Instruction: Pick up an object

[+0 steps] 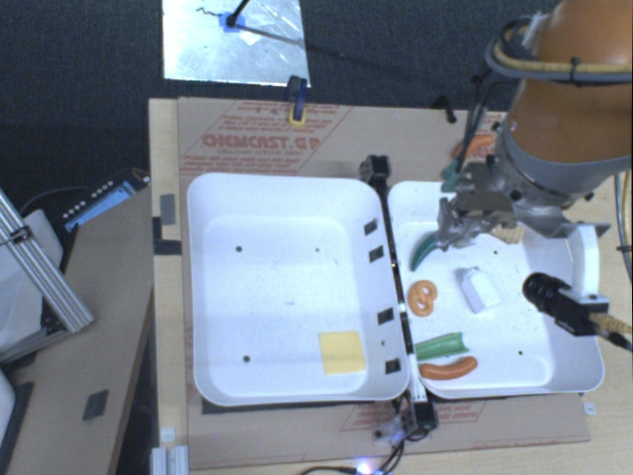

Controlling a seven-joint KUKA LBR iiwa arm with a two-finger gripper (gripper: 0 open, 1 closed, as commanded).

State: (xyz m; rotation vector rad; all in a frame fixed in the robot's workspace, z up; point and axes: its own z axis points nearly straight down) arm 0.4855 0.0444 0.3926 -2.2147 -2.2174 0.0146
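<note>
White bins sit side by side: the left bin holds a yellow square; the right bin holds a white block, green pod, sausage, pretzel and a dark green piece. The gripper hangs low over that piece; whether it is open or gripping I cannot tell. Judging by this, nothing is lifted yet.

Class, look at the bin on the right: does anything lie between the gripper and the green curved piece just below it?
Nothing visible does. The gripper hangs right over the upper end of the green curved piece. The pretzel and the white block lie lower in the right bin, apart from it.
</note>
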